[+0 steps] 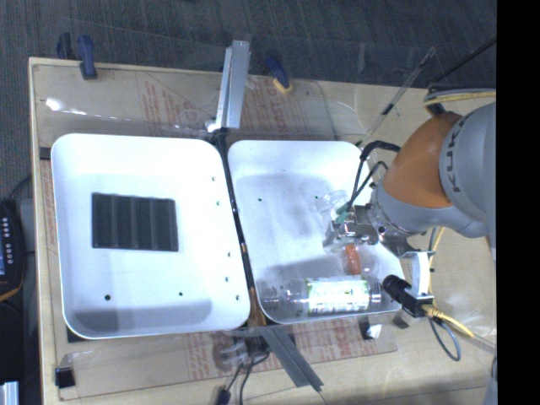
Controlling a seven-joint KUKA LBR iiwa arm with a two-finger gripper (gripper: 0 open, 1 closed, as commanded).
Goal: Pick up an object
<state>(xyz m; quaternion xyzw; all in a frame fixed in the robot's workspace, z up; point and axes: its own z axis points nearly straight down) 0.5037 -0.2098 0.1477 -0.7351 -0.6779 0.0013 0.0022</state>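
Observation:
A clear plastic bottle with a green label (325, 297) lies on its side along the near wall of the right bin (270, 175). Just above it, near the bin's right side, sits a small orange object (352, 260) with a crumpled clear and green piece (337, 213) beside it. My gripper (353, 233) hangs low over these small items at the right side of the right bin, its tip right above the orange object. The arm's wrist hides the fingers.
The left bin (76, 167) holds a dark grey ribbed rectangular pad (135, 222). A metal divider bar (232, 83) stands at the far edge between the bins. Cables trail off the bench at the lower right (443, 323).

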